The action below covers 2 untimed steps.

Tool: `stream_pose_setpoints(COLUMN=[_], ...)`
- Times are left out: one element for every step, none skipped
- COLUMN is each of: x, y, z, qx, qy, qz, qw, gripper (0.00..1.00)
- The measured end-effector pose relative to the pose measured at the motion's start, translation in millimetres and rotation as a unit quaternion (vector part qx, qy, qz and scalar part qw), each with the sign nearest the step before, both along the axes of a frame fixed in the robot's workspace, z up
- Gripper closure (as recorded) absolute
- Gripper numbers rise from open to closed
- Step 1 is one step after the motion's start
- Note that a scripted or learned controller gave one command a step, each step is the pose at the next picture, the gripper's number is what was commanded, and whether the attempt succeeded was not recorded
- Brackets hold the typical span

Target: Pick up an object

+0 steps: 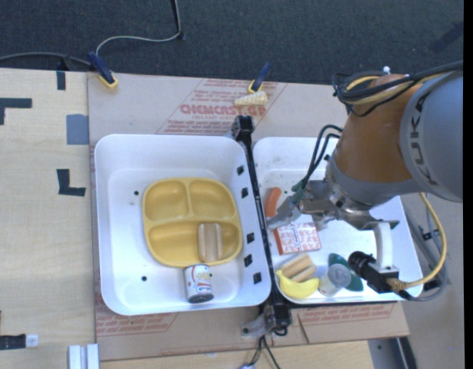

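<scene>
The counter (36, 206) carries two white bins. The arm (390, 144) hangs over the right bin (411, 261). The left bin (113, 229) holds a yellow tray (171, 206) and a can (198, 283). The jaws (286, 214) sit above a red packet (299, 238), whose long axis runs left-right; jaw state cannot be determined. A sausage (272, 200) lies upright-oriented; a banana (298, 287) curves along the near wall.
</scene>
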<state>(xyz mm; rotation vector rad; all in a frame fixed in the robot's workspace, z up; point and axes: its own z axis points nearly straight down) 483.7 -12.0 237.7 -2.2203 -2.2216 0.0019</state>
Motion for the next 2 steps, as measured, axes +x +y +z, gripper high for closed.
stream_pose_setpoints(x=[0,0], y=[6,14], z=[6,28], qx=[0.0005,0.0003], qy=[0.000,0.000], qz=[0.001,0.001], qw=[1.0000,1.0000], gripper=[1.00,1.00])
